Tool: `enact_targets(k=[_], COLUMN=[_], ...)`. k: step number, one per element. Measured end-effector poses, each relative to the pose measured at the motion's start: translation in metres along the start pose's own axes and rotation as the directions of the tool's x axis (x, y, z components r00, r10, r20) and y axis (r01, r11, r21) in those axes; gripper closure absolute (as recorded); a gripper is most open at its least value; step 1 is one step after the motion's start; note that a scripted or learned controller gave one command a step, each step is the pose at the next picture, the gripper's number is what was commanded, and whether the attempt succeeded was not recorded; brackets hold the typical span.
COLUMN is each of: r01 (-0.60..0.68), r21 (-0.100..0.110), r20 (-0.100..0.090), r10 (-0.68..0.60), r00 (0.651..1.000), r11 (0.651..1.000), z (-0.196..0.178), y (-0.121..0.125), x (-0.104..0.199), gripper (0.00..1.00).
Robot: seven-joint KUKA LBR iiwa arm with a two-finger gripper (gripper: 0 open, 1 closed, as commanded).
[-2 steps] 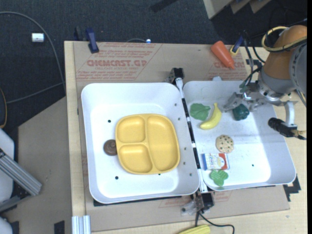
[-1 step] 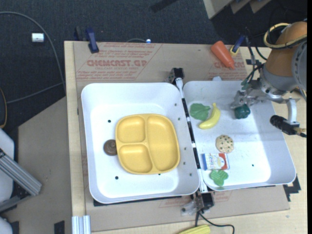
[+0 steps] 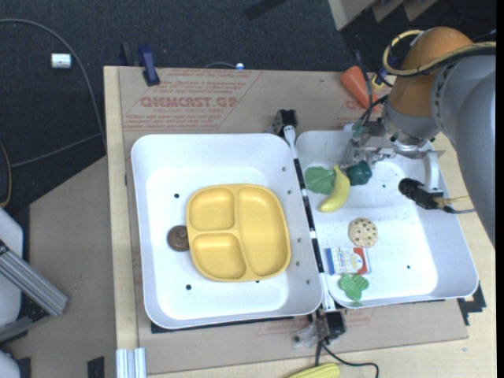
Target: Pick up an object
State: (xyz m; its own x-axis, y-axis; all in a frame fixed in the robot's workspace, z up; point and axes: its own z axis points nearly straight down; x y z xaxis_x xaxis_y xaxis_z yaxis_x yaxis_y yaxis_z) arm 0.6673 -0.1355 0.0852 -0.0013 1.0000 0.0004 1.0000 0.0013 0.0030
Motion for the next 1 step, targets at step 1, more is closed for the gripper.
enact_targets(k=[1], r01=[0.000], r21=[0.002], r20=[0.000], r10=[0.000], r00=[1.000], r11=[1.000], z=[-0.1010], y=[-0.0534], x=[0.0481], gripper=[1.00])
